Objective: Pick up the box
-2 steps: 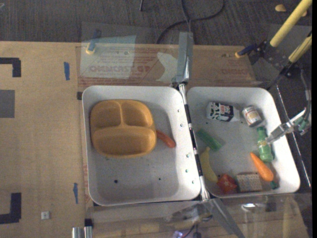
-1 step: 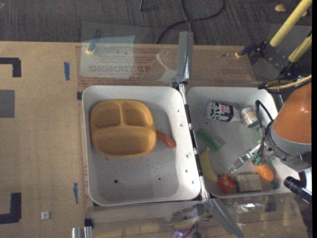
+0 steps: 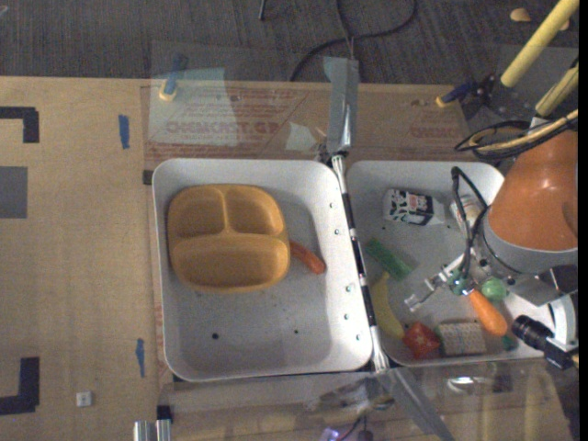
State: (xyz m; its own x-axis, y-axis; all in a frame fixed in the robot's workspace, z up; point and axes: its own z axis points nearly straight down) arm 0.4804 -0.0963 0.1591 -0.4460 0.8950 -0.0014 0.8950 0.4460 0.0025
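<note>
The small black-and-white carton box (image 3: 408, 207) lies near the right bin's (image 3: 367, 211) far edge. The open, empty metal fingers (image 3: 439, 288) hover nearer the front edge, apart from it.

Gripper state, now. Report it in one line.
Two-finger gripper: over the right white bin, short of the small black-and-white box, nothing visibly between its fingers; open or shut cannot be told.
</note>
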